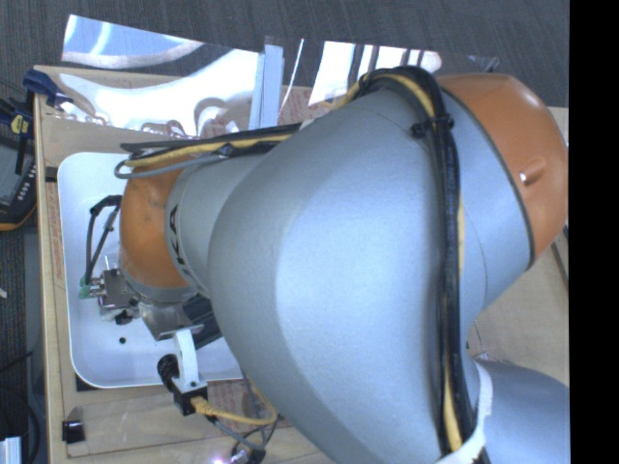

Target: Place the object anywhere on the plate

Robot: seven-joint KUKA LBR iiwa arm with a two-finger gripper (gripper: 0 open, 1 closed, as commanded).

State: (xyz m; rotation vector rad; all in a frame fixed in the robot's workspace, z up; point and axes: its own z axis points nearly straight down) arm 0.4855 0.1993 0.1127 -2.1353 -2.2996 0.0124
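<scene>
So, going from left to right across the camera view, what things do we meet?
Yellow-black device → white bin → orange band → grey arm → orange joint.

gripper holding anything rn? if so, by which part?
Cannot be told. The arm covers most of the view, and the wrist end sits low over the left bin, with the fingertips hidden. No object or plate can be made out.

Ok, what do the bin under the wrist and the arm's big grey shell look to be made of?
The bin looks like smooth white plastic: rounded corners, an even, faintly glossy surface. The arm's grey shell reads as painted metal or hard plastic with a satin finish, showing soft broad highlights and no seams; I can't tell which. The orange band has a similar satin look.
</scene>
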